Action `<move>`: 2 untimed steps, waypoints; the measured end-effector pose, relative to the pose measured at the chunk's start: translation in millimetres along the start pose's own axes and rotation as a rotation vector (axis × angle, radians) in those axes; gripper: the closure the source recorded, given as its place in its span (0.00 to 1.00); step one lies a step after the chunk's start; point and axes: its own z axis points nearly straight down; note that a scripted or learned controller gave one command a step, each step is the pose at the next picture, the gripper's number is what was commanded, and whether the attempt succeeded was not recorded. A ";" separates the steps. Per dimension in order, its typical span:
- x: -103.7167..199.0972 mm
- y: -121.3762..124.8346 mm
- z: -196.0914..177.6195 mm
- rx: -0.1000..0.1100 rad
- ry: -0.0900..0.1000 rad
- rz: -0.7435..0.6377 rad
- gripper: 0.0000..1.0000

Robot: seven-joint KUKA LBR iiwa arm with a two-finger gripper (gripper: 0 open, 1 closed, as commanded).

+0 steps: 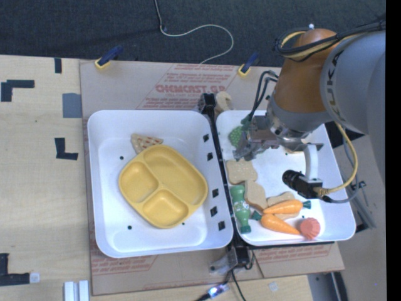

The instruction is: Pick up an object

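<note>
Robotics lab bench, not a home: grey-and-orange industrial arm over two white bins clamped on a cardboard sheet, black tape marks on the wooden tabletop, loose white cable, plastic toy food.

Your arm reaches in from the right, its grey bulk and orange band high in view, the wrist bent downward. The gripper hangs low at the arm's left end, its dark metal body pointing down and leftward.
</note>
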 end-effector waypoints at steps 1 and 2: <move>49.9 -17.4 10.0 0.002 -0.002 0.002 1.00; 67.1 -10.9 -8.7 -0.002 -0.003 0.005 1.00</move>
